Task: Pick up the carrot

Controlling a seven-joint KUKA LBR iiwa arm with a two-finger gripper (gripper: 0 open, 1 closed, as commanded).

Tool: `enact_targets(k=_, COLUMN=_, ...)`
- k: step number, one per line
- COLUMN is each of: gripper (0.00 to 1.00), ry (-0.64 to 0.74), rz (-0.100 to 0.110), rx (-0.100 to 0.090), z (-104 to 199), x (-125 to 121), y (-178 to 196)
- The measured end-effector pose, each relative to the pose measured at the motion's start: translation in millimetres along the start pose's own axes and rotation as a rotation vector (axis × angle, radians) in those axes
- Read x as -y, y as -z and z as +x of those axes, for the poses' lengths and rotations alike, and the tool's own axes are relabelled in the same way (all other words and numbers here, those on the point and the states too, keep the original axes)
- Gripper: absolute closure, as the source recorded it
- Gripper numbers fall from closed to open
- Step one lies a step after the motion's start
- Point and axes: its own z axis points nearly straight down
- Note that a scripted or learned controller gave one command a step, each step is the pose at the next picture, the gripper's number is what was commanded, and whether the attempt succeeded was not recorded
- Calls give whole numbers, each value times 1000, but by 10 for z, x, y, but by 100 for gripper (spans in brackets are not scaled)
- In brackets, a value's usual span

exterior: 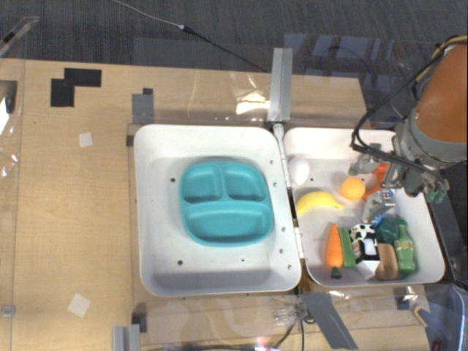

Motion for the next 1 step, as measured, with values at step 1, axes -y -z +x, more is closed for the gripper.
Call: enact_targets(k=1, gripper=0, ry=-92, rz=-2, rx=-13, z=-54, x=-10, y=-1634)
